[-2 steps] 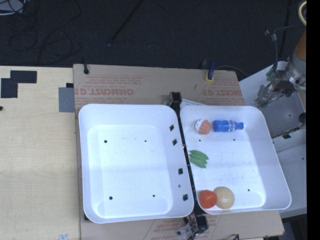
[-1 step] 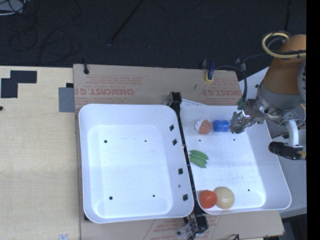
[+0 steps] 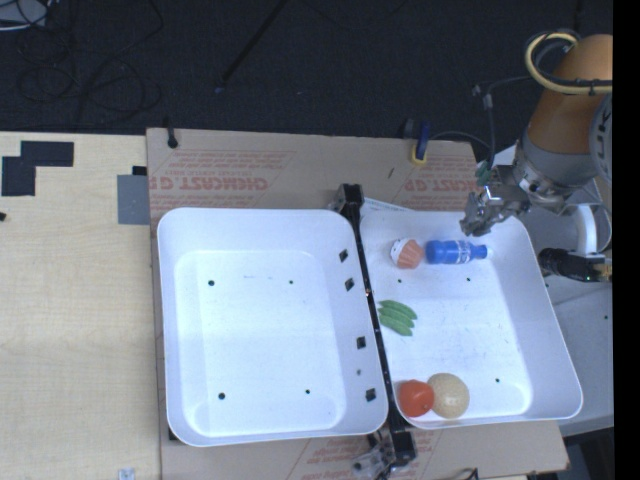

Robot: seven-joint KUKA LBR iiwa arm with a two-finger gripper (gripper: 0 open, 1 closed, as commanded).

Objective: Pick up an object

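1. The pincer (image 3: pixel 480 213) hangs over the far right corner of the right bin (image 3: pixel 530 313), at the end of the grey arm (image 3: pixel 560 158) with its orange band. It is small and dark against the bin wall, so I cannot tell if it is spread or pressed together. Nothing is seen between its tips.
2. Just beside it, a little nearer to the camera, lies a blue bottle (image 3: pixel 453 252) on its side, with the white cap pointing to the right. This is the closest thing to take. I judge it light and stiff, but round and smooth, so it may roll or slip. The best hold is across the middle of the body, with the tips on both long sides.
3. Touching the left end of the bottle is a small orange and white object (image 3: pixel 406 254); I cannot name it more exactly.
4. Farther, near the divider, lies a green pod-like vegetable toy (image 3: pixel 398 316). It looks thin and flat, hard to pinch.
5. In the near corner of the same bin a red ball (image 3: pixel 416 398) and a pale cream ball (image 3: pixel 449 394) touch each other. Both are round and may escape sideways.
6. The left bin (image 3: pixel 260 408) stands beside on the cardboard-covered worktop (image 3: pixel 250 173).
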